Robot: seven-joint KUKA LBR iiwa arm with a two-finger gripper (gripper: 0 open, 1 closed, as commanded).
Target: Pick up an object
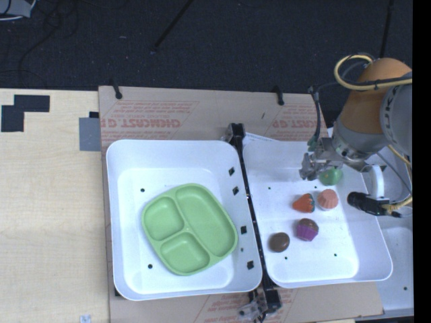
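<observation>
The green object (331, 176) in the right bin (350, 264) touches the tool (315, 167), its grip unclear.

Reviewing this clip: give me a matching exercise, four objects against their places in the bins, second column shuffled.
Things:
1. green divided plate
2. purple piece
3. brown piece
4. green piece

Places:
A. right by the gripper
B. left bin
C. right bin, nearest the divider
D. just right of the brown piece

Pairs: 1-B, 2-D, 3-C, 4-A

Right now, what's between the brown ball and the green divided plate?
The camera view shows the two bins' adjoining walls between the brown ball and the green divided plate.
</observation>
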